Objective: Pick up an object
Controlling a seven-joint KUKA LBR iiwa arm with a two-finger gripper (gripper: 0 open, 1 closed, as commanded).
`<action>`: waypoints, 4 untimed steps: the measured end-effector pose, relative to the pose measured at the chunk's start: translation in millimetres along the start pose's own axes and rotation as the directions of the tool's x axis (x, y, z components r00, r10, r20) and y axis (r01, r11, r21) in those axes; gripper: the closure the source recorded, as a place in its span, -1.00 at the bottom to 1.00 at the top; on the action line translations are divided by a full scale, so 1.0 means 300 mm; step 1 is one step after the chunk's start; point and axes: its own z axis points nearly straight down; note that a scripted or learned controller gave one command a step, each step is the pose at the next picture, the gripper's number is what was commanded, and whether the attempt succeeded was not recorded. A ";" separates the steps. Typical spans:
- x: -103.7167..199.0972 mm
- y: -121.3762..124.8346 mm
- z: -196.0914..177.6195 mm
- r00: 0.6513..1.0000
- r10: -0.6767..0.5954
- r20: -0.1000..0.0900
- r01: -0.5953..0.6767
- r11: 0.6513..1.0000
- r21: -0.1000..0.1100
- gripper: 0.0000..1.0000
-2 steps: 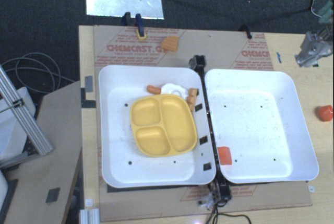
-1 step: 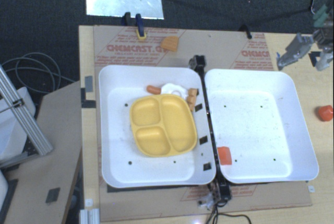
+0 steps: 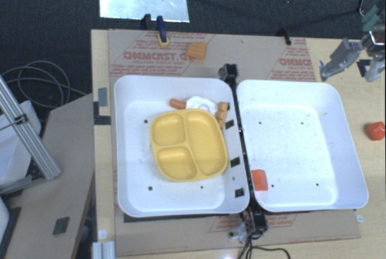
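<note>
The task is at its beginning, as far as the picture shows: nothing is lifted yet. The tool (image 3: 362, 57) is at the upper right of the frame, outside both bins, above the bare bench (image 3: 362, 101) near the far right corner of the right bin (image 3: 347, 125). It is partly cut by the frame edge, and I cannot tell how its fingers stand; no object is seen between them.

The candidates for picking lie mostly in the left bin (image 3: 129, 149), in the centre left of the frame. There a yellow divided plate (image 3: 188, 144) with 3 compartments lies flat in the middle. Just behind it, toward the top of the frame, are a small orange sausage-shaped piece (image 3: 177, 104), a white object (image 3: 200, 104) partly hidden by the plate rim, and a small tan piece (image 3: 222, 113) close to the bin's right wall. In the right bin there is 1 thing, an orange block (image 3: 259, 179) at its lower left corner. A further red-orange object (image 3: 376, 130) lies on the bench at the right edge of the frame, and a tan piece (image 3: 196, 50) rests on the brown board (image 3: 253, 52) behind the bins.

What is left, in my judgement, is all of the work: to travel over a bin, to descend on 1 object, to close, and to lift. The orange block seems the nearest target that lies alone.
</note>
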 end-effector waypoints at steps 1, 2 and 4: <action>0.000 0.000 0.000 1.000 0.000 0.000 0.000 1.000 0.000 -1.00; 0.000 0.000 0.000 1.000 0.000 0.000 0.000 1.000 0.000 -1.00; 0.000 0.000 0.000 1.000 0.000 0.000 0.000 1.000 0.000 -1.00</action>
